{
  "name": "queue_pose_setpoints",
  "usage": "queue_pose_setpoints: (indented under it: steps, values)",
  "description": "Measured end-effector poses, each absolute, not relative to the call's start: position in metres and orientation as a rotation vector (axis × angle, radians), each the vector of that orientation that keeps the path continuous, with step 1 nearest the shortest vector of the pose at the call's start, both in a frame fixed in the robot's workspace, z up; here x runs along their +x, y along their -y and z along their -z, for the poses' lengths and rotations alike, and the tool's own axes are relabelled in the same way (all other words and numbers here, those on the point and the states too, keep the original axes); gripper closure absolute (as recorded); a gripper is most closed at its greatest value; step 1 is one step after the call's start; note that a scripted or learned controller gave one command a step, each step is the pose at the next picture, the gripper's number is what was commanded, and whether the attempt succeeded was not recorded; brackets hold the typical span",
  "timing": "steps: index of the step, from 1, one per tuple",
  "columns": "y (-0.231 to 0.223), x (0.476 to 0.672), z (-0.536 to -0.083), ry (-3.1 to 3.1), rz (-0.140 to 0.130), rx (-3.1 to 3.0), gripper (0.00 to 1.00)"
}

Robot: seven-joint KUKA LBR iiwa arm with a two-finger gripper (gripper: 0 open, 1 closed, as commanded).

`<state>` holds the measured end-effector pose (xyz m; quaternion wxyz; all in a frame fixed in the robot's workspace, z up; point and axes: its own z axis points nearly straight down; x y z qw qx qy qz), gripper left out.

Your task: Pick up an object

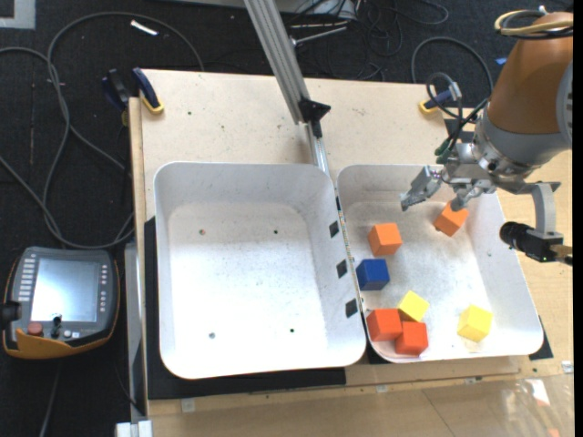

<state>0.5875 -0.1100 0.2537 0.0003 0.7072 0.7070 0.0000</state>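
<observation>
1. We observe the gripper (pixel 444 192) spread above the right bin (pixel 510 271), pinching nothing.
2. An orange cube (pixel 450 219) lies just beside one finger, toward the bin's far right corner.

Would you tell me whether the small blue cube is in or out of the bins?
In: the small blue cube rests on the right white bin's floor.

No text, label, brand, number or sign can be read anywhere on the bench. The handheld control pendant (pixel 59 300) at the left has a pale screen and small buttons, but anything printed on them is too small and blurred to make out. The small dark tags along the divider (pixel 341 253) between the bins are likewise illegible.
</observation>
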Motion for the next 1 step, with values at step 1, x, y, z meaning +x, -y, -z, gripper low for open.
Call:
queue_pose_setpoints:
  steps: [1]
  values:
    - [0.11, 0.5881, -0.2637, -2.22, -0.002, 2.219, 1.0]
